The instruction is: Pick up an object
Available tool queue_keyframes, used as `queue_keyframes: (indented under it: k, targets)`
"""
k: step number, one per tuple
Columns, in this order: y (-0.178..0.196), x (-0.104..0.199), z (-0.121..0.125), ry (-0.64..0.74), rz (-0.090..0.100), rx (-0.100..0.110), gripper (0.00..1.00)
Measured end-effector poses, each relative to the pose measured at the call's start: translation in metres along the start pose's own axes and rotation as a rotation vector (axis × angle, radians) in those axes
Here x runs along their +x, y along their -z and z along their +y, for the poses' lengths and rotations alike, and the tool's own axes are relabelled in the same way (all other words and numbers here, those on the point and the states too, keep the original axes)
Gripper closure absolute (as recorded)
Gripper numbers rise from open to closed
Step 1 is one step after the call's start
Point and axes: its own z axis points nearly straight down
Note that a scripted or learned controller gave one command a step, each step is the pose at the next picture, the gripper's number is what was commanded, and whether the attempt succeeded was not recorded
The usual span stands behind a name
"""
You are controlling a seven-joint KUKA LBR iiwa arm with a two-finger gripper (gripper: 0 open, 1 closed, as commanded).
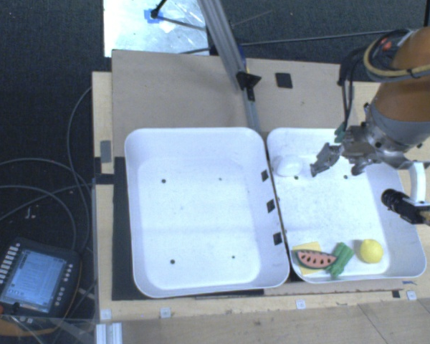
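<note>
Hovering over the right bin (pixel 408 260), the gripper (pixel 338 160) looks spread and grasps nothing. The lemon (pixel 371 250) at the bin's five o'clock seems light, rigid, slippery: pinch across its middle.

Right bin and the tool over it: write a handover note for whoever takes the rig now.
Tool: over the far part of the right bin, above the floor, holding nothing that I can see.
Things: a small white object lies near the far left corner of that bin, just left of the tool. A watermelon slice, a green piece and a lemon lie along the near edge.
Done: no pick yet.
Left: lower onto one object, grip it and lift. The white one looks nearest.
</note>
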Motion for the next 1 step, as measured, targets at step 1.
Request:
queue_keyframes:
  k: [1]
  targets:
    - [0.0106,0.0000,0.0003,0.001,0.000,-0.001,1.00]
